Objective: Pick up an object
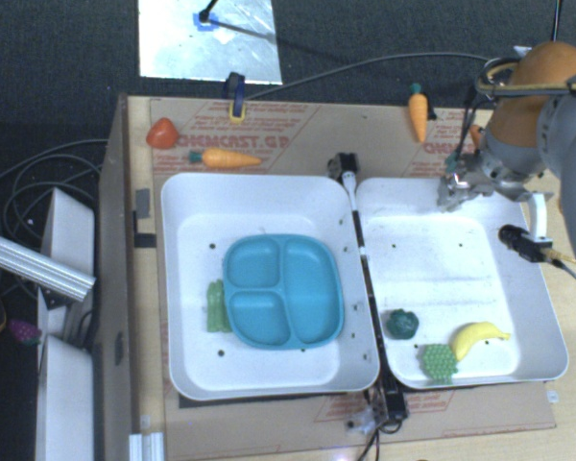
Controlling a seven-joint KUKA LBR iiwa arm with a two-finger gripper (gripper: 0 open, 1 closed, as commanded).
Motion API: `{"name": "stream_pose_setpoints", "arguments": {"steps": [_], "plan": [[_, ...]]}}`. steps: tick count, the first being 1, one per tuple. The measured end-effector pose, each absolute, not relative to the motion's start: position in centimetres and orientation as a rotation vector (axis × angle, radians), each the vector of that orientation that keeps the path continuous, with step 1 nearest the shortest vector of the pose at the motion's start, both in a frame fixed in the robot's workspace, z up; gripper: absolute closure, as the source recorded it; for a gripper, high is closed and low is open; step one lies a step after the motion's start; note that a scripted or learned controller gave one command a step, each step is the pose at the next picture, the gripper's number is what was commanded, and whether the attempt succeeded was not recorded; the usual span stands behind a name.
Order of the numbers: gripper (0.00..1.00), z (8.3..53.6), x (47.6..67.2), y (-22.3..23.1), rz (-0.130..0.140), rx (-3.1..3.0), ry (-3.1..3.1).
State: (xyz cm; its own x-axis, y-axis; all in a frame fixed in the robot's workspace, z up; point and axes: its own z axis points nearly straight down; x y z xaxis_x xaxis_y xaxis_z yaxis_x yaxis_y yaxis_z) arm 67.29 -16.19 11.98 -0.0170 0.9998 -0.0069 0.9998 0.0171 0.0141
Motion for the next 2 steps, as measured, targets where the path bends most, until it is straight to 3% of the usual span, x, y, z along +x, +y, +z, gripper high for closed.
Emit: {"name": "stream_pose_setpoints", "arguments": {"steps": [1, 2], "plan": [[0.0, 12.0, 67.3, -16.2, 0.008, 2.191, 2.231], [1.0, 13.1, 67.4, -16.2, 0.01, 2.185, 2.231]]}}
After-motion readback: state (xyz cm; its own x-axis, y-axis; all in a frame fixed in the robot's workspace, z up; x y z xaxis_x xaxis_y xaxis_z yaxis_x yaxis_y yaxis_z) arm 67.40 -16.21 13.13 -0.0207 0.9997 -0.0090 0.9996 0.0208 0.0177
